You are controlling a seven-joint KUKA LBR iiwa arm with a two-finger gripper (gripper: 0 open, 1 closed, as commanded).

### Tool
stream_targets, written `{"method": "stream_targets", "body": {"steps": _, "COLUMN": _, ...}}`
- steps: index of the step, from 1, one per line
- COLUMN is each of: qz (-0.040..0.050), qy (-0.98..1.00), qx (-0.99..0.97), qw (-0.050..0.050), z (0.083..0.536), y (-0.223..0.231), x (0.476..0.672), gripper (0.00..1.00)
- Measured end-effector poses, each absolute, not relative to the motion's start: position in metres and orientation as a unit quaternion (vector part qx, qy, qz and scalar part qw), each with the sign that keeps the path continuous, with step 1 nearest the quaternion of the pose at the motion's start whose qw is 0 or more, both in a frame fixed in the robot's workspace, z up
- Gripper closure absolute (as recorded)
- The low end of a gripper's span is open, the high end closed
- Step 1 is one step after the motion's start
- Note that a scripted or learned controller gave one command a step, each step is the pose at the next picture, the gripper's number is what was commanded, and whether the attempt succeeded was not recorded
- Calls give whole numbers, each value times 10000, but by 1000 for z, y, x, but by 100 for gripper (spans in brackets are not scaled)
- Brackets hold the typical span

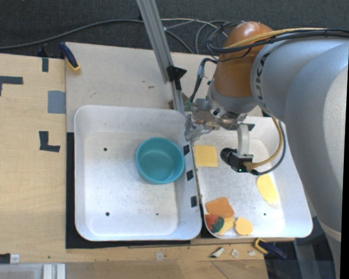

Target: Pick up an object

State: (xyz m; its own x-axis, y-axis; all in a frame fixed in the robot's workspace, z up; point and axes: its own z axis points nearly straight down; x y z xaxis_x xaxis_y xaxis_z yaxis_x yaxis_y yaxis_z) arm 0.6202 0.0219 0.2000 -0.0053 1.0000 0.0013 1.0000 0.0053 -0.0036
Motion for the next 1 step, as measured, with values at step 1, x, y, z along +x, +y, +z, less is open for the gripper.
{"method": "stream_targets", "body": {"steps": 1, "qz": 5, "qy": -7092, "qx": -7050, "qw": 17, "z": 205, "y": 63, "x": 607, "gripper": 100}}
